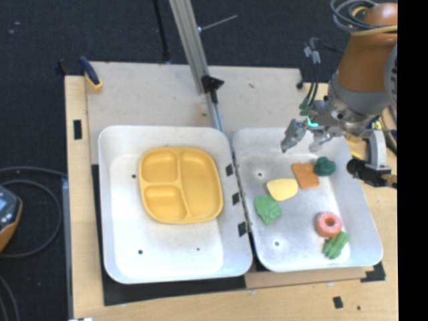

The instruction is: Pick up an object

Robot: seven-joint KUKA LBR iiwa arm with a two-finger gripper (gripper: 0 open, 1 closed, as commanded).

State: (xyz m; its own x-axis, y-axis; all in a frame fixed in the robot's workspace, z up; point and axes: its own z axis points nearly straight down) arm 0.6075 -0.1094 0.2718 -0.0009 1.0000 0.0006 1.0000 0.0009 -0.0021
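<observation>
You have nothing lifted yet: the gripper (306, 136) hangs with fingers apart over the right bin's (267, 154) far side, and all 6 objects, the orange slab (305, 176) nearest, lie unpicked

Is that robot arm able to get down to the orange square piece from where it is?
Probably yes. The gripper hangs just above the orange square piece, with bare bin floor between them. The dark green piece sits close beside it, which might crowd the grasp.

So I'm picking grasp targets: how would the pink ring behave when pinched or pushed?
The pink ring lies flat, so it would probably slide, not roll. Its rounded rim could slip from a pinch. It touches the green piece, so a push may move both.
</observation>
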